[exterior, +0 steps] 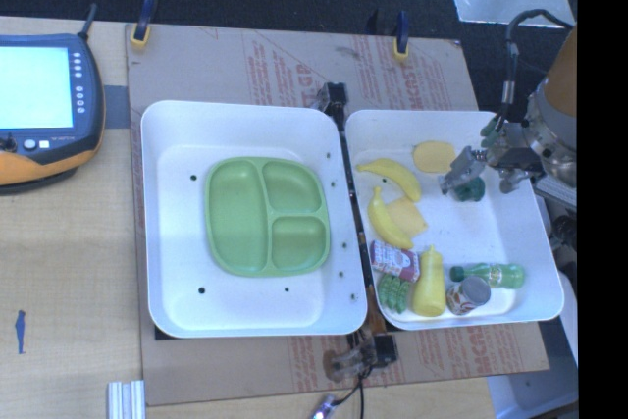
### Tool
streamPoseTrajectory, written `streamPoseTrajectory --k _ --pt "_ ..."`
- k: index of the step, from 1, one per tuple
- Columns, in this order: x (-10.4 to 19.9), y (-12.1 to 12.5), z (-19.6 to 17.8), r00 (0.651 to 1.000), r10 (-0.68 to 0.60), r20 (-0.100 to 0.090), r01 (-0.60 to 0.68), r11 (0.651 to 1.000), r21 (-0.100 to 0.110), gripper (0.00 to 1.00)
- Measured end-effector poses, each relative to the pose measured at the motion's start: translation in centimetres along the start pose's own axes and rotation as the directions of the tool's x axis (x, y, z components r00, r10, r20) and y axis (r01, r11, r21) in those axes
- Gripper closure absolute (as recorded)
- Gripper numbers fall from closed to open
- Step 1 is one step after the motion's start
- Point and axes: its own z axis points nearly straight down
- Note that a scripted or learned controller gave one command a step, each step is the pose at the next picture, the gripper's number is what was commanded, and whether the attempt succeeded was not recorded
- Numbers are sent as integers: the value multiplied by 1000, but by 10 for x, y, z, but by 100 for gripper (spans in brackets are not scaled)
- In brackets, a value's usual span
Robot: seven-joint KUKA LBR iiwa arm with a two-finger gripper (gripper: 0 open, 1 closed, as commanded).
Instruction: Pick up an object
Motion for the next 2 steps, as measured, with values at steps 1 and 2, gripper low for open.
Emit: streamPoseTrajectory --k 1,2 --pt "20 51 88 1000 0 1 0 1000 2 0" --pt "-1 77 187 1000 1 1 -1 1000 3 0"
